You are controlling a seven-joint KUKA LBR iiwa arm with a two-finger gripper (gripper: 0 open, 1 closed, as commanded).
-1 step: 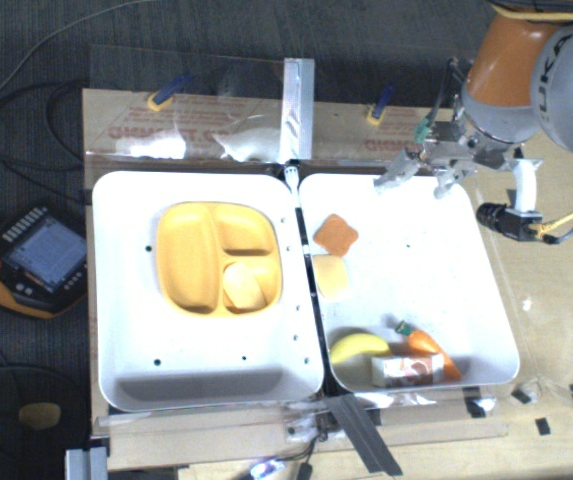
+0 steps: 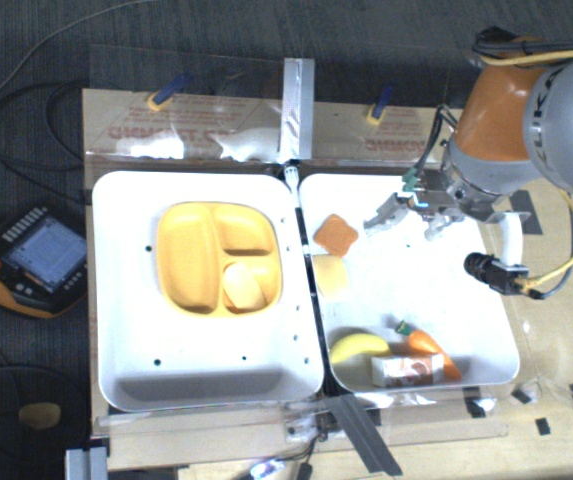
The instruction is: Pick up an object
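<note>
A handheld control pendant [image 2: 31, 260] with an orange rim lies on the dark floor at the far left, beside the bench. The left bin [image 2: 126, 368] holds a yellow compartment tray [image 2: 216, 258], tilted a little, with a pale round piece in its near right compartment. Just right of the divider, the right bin [image 2: 466, 318] holds an orange sponge-like square [image 2: 337, 234] near its far left corner, with a pale yellow block [image 2: 331, 274] just nearer than it. Along the near wall lie a yellow lemon-like fruit [image 2: 358, 347], a small carton [image 2: 406, 370] and a toy carrot [image 2: 428, 348], close together. The gripper [image 2: 413, 214] hangs over the far part of the right bin, to the right of the orange square and apart from it, its two fingers spread apart with nothing between them.
</note>
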